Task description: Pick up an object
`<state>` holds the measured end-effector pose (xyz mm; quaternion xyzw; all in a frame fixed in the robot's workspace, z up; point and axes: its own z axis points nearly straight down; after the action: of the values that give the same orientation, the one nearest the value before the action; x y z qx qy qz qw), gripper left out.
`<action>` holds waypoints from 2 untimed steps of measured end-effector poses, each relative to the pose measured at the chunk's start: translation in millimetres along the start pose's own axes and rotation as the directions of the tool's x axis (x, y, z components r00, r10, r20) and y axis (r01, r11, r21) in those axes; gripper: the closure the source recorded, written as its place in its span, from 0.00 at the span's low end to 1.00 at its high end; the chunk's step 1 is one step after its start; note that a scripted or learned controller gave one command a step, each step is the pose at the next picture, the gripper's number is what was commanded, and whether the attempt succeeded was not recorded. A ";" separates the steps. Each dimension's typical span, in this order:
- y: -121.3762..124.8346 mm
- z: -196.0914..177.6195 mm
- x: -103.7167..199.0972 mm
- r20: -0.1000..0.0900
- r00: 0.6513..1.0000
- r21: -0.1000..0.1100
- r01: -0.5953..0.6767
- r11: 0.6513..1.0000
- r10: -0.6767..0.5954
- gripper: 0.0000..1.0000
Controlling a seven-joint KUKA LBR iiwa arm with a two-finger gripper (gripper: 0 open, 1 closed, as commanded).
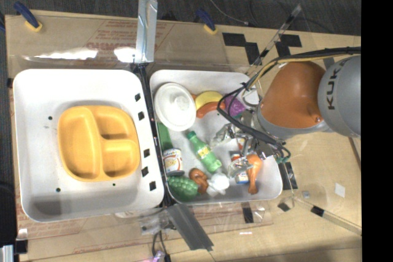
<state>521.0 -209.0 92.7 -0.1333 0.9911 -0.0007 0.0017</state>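
1. We log two white bins side by side on the worktop (73, 40): the left bin (27, 150) and the right bin (270, 184).
2. The left bin holds one yellow tray (98, 141) with compartments, lying about centre.
3. In the right bin we count: a white lid (176, 105) at 10 o'clock; a yellow fruit (209, 98) at 12, touching an orange-red piece (207, 110); a purple item (236, 106) at 1.
4. Lower down: a green bottle (204, 153) at centre, tilted; a jar (173, 161) at 8; a dark green lump (183, 187) at 7; a brown piece (199, 177) and a white piece (218, 182) at 6; an orange carrot (253, 172) at 5.
5. The arm (291, 98) enters from 3 o'clock, and the end effector (241, 143) sits low over the bin's right half among cables, just above the carrot.
6. We cannot tell how wide the end effector stands, nor whether it holds anything.
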 end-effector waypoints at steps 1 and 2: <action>5.6 0.9 19.4 -0.003 0.993 -0.003 0.115 0.993 -0.115 0.00; 6.8 -9.6 16.6 -0.001 0.993 -0.003 0.120 0.993 -0.120 1.00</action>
<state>503.1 -206.8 102.2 -0.1927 0.9813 0.0003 0.0011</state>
